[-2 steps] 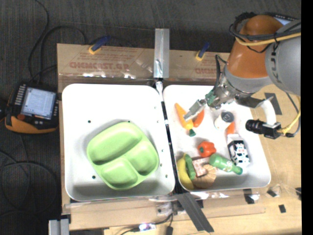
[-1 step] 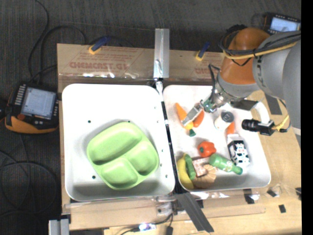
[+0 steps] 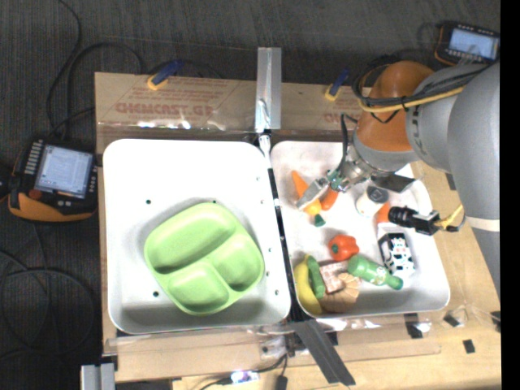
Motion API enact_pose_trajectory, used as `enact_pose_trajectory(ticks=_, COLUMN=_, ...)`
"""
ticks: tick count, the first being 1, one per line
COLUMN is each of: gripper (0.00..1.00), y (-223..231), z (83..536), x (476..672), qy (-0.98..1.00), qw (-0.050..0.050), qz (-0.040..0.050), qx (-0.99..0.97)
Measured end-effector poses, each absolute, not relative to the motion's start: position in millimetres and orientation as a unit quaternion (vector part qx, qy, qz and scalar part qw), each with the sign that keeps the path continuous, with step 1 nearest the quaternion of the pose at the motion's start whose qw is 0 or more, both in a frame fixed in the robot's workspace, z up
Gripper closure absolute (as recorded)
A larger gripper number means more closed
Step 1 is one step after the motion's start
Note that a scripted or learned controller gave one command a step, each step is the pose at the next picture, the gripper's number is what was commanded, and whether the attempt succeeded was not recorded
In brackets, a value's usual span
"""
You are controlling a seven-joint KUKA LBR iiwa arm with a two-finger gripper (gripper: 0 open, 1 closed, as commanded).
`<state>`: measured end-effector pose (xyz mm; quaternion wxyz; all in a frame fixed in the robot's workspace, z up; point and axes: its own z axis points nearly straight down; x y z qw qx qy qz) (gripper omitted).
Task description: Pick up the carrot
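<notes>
Bench sits on dark carpet, two white bins side by side. Left bin has a green tray. Right bin holds the clutter: banana, red pepper, green bottle, small black-and-white toy. Carrot lies in the right bin's upper left area, just beside an orange wedge. Gripper is down right over the carrot's upper end; I see metal fingers there but can't tell if they're apart or closed on it.
</notes>
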<state>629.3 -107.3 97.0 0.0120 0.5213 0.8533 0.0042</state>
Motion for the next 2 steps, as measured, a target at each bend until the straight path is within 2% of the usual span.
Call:
enact_pose_trajectory(ticks=1, gripper=1.0, y=-106, z=106, x=631.0, qy=0.854, qw=0.014, qz=0.0061, qx=0.521)
enact_pose_trajectory(ticks=2, gripper=1.0, y=-65, z=202, x=668.6, qy=0.843, qw=0.001, qz=-0.0007, qx=0.537)
